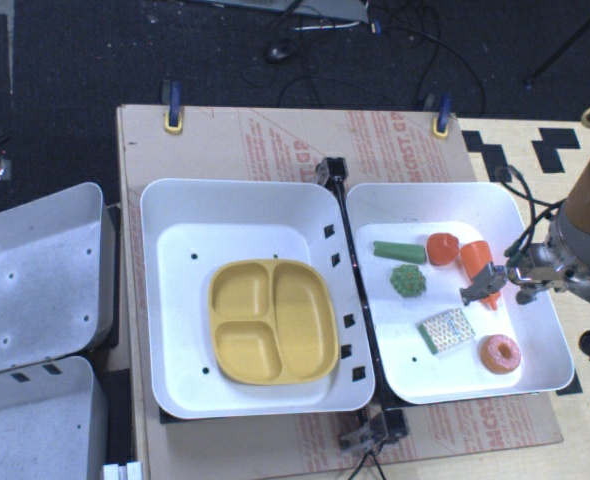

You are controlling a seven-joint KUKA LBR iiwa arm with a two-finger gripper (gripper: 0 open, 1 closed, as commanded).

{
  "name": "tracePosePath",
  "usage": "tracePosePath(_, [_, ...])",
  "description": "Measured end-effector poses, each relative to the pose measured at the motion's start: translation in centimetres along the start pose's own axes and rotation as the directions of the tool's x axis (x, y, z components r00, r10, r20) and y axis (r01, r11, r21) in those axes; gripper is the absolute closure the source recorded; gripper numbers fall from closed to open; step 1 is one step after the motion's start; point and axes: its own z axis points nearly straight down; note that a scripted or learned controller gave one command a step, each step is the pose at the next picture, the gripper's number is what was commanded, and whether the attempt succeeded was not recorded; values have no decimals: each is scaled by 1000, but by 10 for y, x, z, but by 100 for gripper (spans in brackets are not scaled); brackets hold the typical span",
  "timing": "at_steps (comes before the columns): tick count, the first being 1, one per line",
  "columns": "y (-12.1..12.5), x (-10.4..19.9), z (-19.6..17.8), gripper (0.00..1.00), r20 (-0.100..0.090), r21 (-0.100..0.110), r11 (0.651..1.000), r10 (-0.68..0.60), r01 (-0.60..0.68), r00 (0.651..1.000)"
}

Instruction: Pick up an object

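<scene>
The right bin (535, 218) holds several small items. A green stick (399, 251) lies at the back, with a red tomato (441, 248) and an orange carrot (475, 258) to its right. A green broccoli piece (408, 281) sits mid-bin. A white and green patterned block (446, 329) and a pink donut (500, 353) lie nearer the front. My gripper (483, 285) reaches in from the right and hovers low at the carrot's near end, just above the patterned block. Nothing visibly hangs from it.
The left bin (175, 218) carries a yellow divided plate (273, 320). A black divider (353, 288) runs between the bins. The arm's wrist (565, 263) overhangs the right bin's right wall. Grey trays (35, 268) lie off the bench to the left.
</scene>
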Motion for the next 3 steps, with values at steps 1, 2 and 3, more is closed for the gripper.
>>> tracePosePath(1, [1,1,64,0,-2,5,1000,3,-3,1000])
tracePosePath(2, [-1,1,107,0,-2,4,1000,4,-4,1000])
tracePosePath(3, [1,1,122,0,-2,-3,1000,3,-3,1000])
